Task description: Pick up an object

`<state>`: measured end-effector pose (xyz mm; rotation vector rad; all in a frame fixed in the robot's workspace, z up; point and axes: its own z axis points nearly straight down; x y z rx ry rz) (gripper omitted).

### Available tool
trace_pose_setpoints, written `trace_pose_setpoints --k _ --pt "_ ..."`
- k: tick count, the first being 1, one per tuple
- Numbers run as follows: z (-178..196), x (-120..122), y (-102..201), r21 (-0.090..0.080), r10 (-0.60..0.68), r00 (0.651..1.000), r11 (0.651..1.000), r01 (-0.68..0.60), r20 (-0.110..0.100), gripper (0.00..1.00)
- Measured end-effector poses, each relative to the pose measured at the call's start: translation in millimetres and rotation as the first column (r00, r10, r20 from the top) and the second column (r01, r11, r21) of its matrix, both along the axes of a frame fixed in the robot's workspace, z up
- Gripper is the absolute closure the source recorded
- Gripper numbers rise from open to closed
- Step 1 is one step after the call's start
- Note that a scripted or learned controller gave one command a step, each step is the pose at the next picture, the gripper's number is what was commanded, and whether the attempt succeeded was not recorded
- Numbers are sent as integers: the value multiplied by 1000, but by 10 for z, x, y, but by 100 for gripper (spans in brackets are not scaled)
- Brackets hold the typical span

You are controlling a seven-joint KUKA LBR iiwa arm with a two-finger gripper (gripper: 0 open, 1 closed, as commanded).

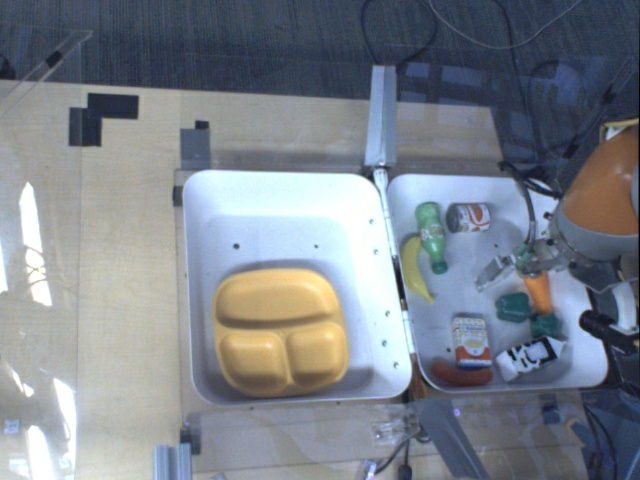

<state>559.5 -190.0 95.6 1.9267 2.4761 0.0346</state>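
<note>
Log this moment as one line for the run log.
arm: over right bin | gripper: above bin floor, holding nothing | nearest: orange item, green block | left bin: yellow tray

Green bottle (431,235), yellow banana (415,269), tipped can (468,217), small carton (470,340) in right bin (500,380).

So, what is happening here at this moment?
A grey robot arm reaches in from the right over the right bin. Its gripper is low over the bin floor, close to an orange piece and a green piece. Nothing can be seen between its fingers, so no object is picked up yet. The bin also has a green bottle, a banana, a can and a small carton. The left bin holds a yellow tray.
</note>
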Motion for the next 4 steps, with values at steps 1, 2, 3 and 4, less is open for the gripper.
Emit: trace_pose_setpoints --k 1,2,3,4 --pt "566 -558 -158 -17 25 1000 1000 -25 -10 0" --pt "100 -624 -188 -25 -24 1000 999 24 11 0" --pt "206 -602 -183 -25 -23 1000 999 24 15 100" --pt "206 -603 -183 -25 -23 1000 999 24 15 0"
